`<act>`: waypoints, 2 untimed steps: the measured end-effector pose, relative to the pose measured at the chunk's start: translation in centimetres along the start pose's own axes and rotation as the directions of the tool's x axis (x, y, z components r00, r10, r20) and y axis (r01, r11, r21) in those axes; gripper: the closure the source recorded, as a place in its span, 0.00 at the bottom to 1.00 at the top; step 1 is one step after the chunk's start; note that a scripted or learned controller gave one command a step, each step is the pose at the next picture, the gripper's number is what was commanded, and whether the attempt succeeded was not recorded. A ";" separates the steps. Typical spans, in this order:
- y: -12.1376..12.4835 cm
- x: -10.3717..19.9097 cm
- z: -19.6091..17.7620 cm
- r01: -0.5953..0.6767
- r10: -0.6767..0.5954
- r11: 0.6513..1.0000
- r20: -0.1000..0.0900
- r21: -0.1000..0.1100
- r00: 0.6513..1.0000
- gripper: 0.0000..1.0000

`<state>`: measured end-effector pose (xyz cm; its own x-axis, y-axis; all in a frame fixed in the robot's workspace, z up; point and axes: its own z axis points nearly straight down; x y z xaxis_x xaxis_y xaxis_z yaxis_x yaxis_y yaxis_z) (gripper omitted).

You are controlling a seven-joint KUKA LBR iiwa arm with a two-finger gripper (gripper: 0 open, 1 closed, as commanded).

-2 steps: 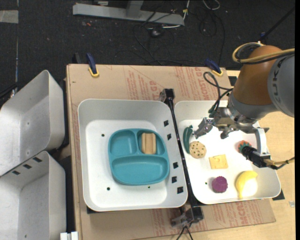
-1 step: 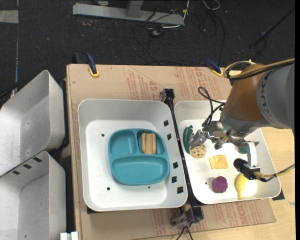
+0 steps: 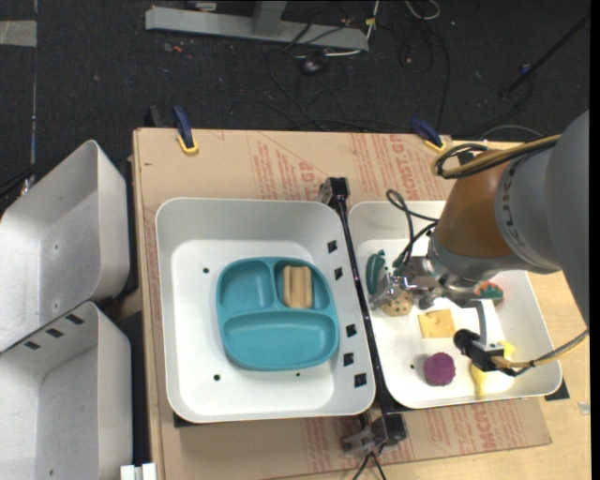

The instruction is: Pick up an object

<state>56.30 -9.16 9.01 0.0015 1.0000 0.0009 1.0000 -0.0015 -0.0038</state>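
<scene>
Where the bench edge lies nearest us, we note brown cardboard (image 3: 450,436) with red print under two white bins. In the right bin (image 3: 539,309), along its near side, sit a purple round object (image 3: 438,368) and a yellow piece (image 3: 480,379), just beside a black-and-white part of the arm's tooling. A little farther in lies a flat yellow square (image 3: 435,324), near the purple one but apart from it.

The arm (image 3: 525,202) comes in from the right, grey, its orange band (image 3: 472,211) above the wrist, bent down over the right bin. The gripper (image 3: 397,291) sits low by the bin's left wall, close to a small tan object (image 3: 399,304) and a teal object (image 3: 376,272). We cannot tell how the claw is set, or whether anything is in it. An orange bit (image 3: 491,292) peeks from under the wrist.

The left bin (image 3: 187,281) holds a teal divided tray (image 3: 272,328); a tan block (image 3: 297,286) lies in its upper right compartment.

Beyond, blue clamps (image 3: 185,128) grip the board's far edge. Two more white bins (image 3: 61,234) stand off at left. Dark carpet (image 3: 94,66) with cables and a grey metal bar (image 3: 253,26) lies farthest.
</scene>
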 end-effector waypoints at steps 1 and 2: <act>0.1 0.0 -1.2 -0.001 0.001 1.000 0.001 -0.004 1.000 1.00; -0.8 -0.2 -5.9 -0.001 0.001 1.000 0.001 -0.006 1.000 1.00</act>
<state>55.53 -9.36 14.95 0.0026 1.0000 -0.0006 1.0000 -0.0026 0.0026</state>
